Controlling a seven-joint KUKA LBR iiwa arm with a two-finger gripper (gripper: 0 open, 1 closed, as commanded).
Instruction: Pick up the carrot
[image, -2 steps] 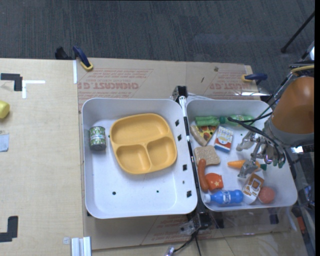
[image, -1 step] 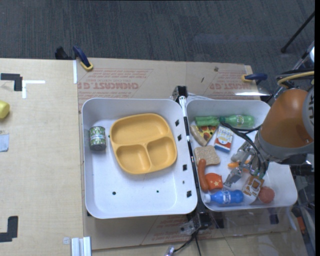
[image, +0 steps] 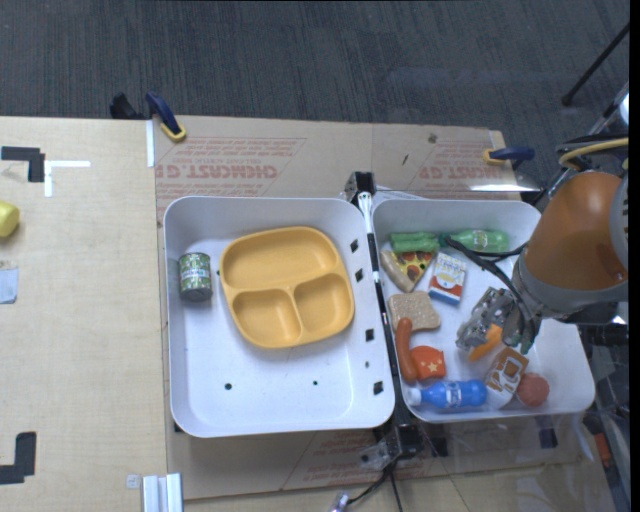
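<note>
The arm (image: 575, 245) enters from the right and reaches down into the right bin (image: 560, 405). Its end effector (image: 487, 330) sits low over the bin's centre-right area. An orange piece, taken to be the carrot (image: 485, 348), lies directly at the end effector's tip, touching or just beneath it. Whether the carrot is actually between the fingers cannot be told, and the state of the end effector, apart or together, cannot be told either.

Other contents of the right bin:
- a green vegetable (image: 415, 241) and a green bottle (image: 478, 240) along the far wall;
- a pizza slice (image: 408, 268) and a small white and blue carton (image: 447, 279) just below them;
- a slice of bread (image: 414, 311) near the left wall, with a sausage (image: 404, 350) and a red item (image: 427, 363) below it;
- a blue bottle (image: 453, 396) at the near wall;
- a small packet (image: 506, 375) and a reddish ball (image: 533, 389) at the near right.

The left bin (image: 200, 400) holds a yellow plate (image: 287, 285) with 3 compartments and a small green can (image: 195, 276) lying just to its left. Both bins rest on the worktop (image: 80, 380), side by side. A yellow object (image: 7, 219) sits at the worktop's far left edge.
</note>
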